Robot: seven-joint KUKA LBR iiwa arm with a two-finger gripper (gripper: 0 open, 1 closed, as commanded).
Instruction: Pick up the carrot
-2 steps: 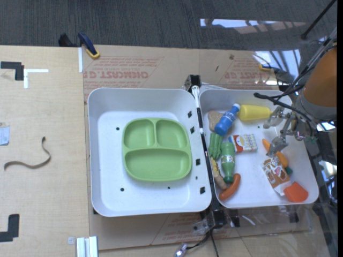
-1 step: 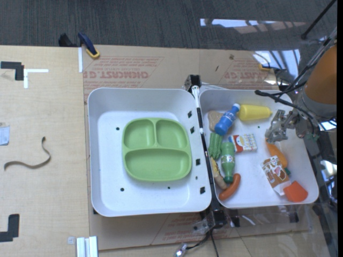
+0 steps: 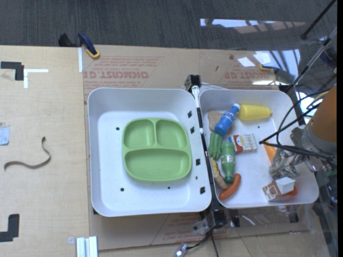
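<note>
Two white bins sit side by side: the left bin (image 3: 102, 191) holds a green divided plate (image 3: 157, 149), the right bin (image 3: 300, 197) a litter of toy groceries. The gripper (image 3: 284, 165) hangs low by the right bin's right wall, above a small carton (image 3: 280, 189); its grip cannot be told. An orange sliver, seemingly the carrot (image 3: 270, 151), lies just left of it.
</note>
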